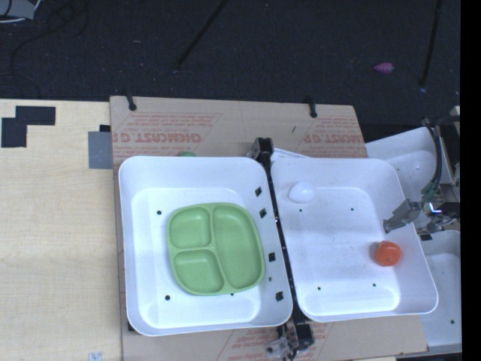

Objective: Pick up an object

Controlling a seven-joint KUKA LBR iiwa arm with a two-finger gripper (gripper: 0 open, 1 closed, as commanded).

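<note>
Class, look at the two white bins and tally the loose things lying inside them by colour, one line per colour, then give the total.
Green: 1, the divided plate in the left bin
Orange: 1, the ball in the right bin
White: 1, the small round object in the right bin
Total: 3

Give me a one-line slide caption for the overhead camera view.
Gripper at right bin's edge near an orange ball; green divided plate in left bin.

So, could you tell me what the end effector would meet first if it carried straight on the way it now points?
The end effector, at the right bin's right edge, points left and slightly downward in the picture. It would probably meet that bin's bare floor first. The orange ball lies just beside that line, though depth is unclear.
</note>
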